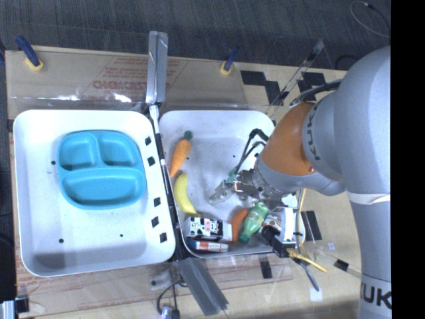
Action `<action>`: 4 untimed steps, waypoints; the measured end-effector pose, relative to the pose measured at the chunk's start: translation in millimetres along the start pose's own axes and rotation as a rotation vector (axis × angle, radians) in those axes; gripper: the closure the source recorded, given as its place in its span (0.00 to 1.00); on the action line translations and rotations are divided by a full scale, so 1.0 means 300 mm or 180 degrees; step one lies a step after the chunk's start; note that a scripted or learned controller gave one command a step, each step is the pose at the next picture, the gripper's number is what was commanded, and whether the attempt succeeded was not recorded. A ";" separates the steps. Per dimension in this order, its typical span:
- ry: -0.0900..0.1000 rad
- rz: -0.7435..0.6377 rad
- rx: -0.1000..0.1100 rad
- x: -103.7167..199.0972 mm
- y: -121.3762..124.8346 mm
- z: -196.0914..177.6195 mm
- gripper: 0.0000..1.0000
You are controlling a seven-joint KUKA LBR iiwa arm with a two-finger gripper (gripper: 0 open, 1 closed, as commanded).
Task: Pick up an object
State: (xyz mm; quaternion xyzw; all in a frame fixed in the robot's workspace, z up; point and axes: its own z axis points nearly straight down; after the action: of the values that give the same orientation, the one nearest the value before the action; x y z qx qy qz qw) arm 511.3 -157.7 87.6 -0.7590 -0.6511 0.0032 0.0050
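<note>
One carrot (pixel 179 155), one banana (pixel 182 193) left of pincer (pixel 226 190); one green bottle (pixel 252 222) just right below; blue tray (pixel 101 168) far left. Pincer state: cannot tell.

Right bin has the pickable stuff: a carrot (pixel 179 154) with a green top lying tilted at about 9 o'clock, top pointing to 12. Just below it a banana (pixel 182 193), curved. At 6 o'clock a small printed box (pixel 204 227) and a red tube (pixel 210 246), with a green bottle (pixel 252 222) leaning beside an orange thing (pixel 238 223).
</note>
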 end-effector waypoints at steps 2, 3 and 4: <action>0.0000 -0.0017 0.0024 0.001 -0.004 -0.021 0.00; 0.0001 -0.0031 0.0052 0.001 -0.009 -0.041 1.00; 0.0003 -0.0044 0.0079 0.002 -0.014 -0.060 1.00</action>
State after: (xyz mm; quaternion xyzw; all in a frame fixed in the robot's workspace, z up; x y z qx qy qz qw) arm 507.6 -156.5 105.6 -0.7543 -0.6562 0.0109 0.0147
